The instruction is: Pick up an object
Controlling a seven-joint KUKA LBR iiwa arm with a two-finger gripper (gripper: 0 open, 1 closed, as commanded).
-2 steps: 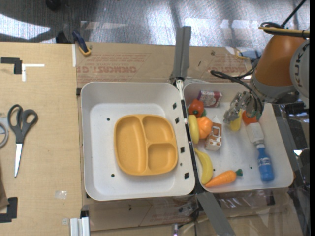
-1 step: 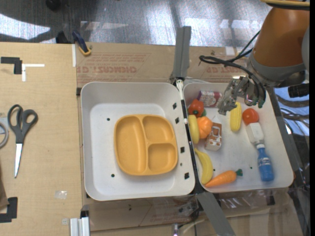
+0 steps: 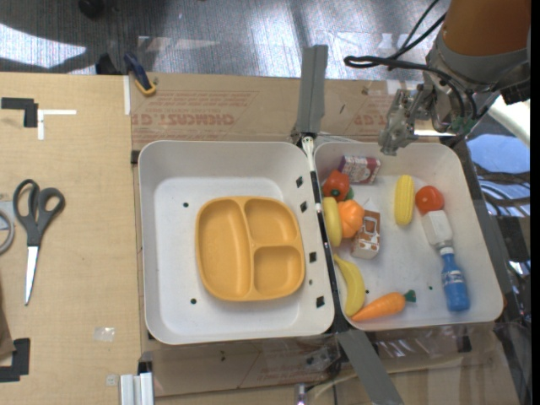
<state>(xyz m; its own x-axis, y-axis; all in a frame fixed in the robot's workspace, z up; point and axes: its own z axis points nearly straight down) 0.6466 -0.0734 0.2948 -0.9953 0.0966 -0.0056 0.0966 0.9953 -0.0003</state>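
Lowest in the frame, an orange carrot (image 3: pixel 380 305) is seen lying near the bottom edge of the right bin (image 3: pixel 472 226), with a banana (image 3: pixel 352 284) just to its left and a blue-and-white bottle (image 3: pixel 448 264) toward the lower right. Higher in that bin, a corn cob (image 3: pixel 404 199), a red tomato (image 3: pixel 429 198), a small carton (image 3: pixel 367 234) and a packet (image 3: pixel 360 170) are spread about, untouched. A yellow divided plate (image 3: pixel 251 248) is set in the left bin (image 3: pixel 160 226). Scissors (image 3: pixel 34 226) are laid on the tabletop (image 3: pixel 67 310) at the left. The hand (image 3: pixel 396 137) is held at the upper right, above the right bin's top rim, nothing seen between its fingers; whether they are apart cannot be told.
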